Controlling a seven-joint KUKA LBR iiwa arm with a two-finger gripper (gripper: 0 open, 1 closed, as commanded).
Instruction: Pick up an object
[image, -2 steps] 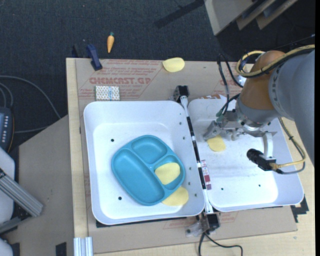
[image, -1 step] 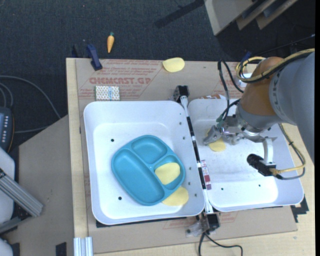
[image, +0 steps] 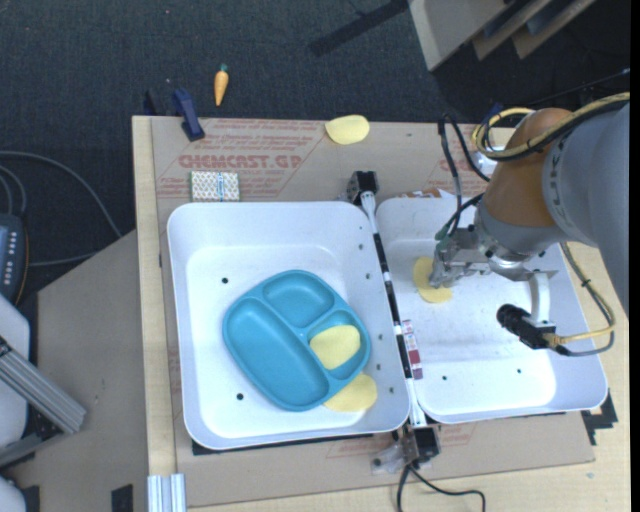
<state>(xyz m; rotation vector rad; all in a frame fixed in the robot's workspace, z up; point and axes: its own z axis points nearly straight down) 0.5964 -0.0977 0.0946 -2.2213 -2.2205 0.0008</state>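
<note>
While the grey arm (image: 560, 170) reaches in from three o'clock with its orange band bent over the right bin (image: 500, 385), the gripper (image: 447, 268) sits low at that bin's ten o'clock corner, right over a pale yellow piece (image: 432, 285). Whether it pinches anything, I cannot tell from here. The piece is flat, rounded, soft-looking, partly hidden under the tool. In the left bin (image: 210, 260) a blue divided tray (image: 275, 335) holds a yellow lump (image: 336, 344), another yellow lump (image: 352, 395) lying at its five o'clock edge.
</note>
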